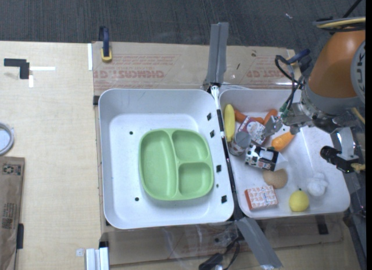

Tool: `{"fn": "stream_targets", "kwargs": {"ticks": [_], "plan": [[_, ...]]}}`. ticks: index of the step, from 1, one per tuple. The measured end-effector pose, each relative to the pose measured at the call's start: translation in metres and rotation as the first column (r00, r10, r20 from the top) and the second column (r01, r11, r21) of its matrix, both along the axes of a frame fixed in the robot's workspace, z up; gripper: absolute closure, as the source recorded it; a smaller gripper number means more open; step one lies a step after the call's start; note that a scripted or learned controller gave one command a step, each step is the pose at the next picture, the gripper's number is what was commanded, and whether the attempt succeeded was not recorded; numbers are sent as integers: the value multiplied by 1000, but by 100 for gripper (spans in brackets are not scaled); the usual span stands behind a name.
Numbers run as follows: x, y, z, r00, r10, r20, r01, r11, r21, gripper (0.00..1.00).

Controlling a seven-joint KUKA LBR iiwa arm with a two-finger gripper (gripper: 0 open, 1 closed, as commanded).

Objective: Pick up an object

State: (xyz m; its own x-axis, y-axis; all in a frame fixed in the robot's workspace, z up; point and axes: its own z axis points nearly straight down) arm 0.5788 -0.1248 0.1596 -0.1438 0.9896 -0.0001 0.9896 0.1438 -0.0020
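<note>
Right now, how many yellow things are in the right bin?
2. A banana lies along the right bin's left wall near the back, and a lemon sits near the front right. The clutter under the pincer may hide more.

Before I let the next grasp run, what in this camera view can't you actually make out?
- tool: small and lost among the clutter in the right bin, so finger state is unreadable.
- Whether anything is held: cannot tell.
- Item under the tool, beside the banana: partly covered by the arm.
- red box: label too small to read.
</note>
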Motion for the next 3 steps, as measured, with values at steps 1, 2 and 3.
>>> {"fn": "stream_targets", "kwargs": {"ticks": [1,2,3], "plan": [[-4,-63,-68,997,-76,1,76,997,0,0],[-3,-64,-59,997,-80,2,80,997,0,100],[-15,13,66,982,-191,0,191,982,-1,100]]}}
